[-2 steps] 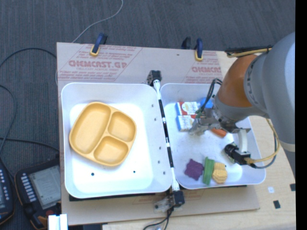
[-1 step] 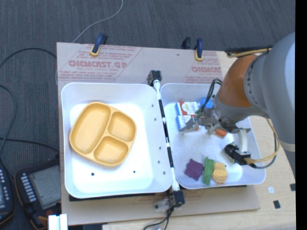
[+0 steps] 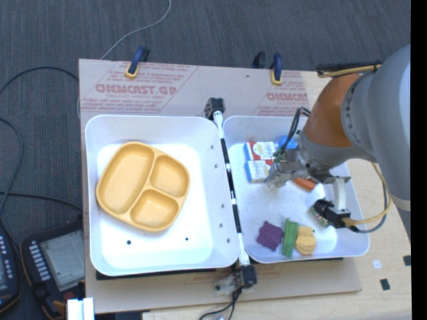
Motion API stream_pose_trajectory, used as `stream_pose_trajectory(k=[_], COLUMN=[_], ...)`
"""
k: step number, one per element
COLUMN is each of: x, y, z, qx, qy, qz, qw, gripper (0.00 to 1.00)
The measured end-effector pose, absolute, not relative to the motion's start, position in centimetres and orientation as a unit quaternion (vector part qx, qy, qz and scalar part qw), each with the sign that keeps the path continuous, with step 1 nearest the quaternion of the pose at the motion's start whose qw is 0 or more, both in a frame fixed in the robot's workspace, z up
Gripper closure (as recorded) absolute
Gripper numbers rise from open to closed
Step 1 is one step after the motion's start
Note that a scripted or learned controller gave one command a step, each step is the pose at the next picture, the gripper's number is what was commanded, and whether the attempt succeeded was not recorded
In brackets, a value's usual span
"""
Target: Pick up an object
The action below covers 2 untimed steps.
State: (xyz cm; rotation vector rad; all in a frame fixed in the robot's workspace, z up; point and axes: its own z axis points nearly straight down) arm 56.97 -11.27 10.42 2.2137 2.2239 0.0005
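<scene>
At the lower left corner of the frame a dark handheld controller (image 3: 47, 262) lies on the grey carpet, with black cables curling around it. The desk (image 3: 133, 89) is a brown board printed with red lettering, held at its upper edge by two blue and yellow clamps (image 3: 137, 60).

The left bin (image 3: 100, 129) sits left of centre and holds a yellow divided tray (image 3: 143, 185) with three compartments, lying flat and slightly turned.

A black strip with small fittings runs between the two bins. The right bin (image 3: 353, 245) holds the task's things. Near its upper middle lie two small boxes (image 3: 257, 160), white with red and blue, one just below the other. Toward its lower edge sit a purple piece (image 3: 269, 235), a green piece (image 3: 289, 237) just beside it, and a tan piece (image 3: 305, 241) touching the green one. An orange object (image 3: 305, 185) shows close under the arm.

The grey arm (image 3: 380, 112) with its orange band comes in from the right of the frame. The tool (image 3: 281, 176) sits low over the right bin, just beside the lower box; whether its fingers are apart or together I cannot tell.
</scene>
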Motion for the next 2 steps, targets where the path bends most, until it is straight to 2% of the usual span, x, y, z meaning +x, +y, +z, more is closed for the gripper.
stream_pose_trajectory(k=[1,2], x=[57.0,51.6], y=[-11.3,-9.7], z=[10.4,8.8], qx=[0.705,0.707], qy=[0.709,0.707], qz=[-0.0002,0.0030], qw=[0.002,0.007], gripper=[0.00,0.00])
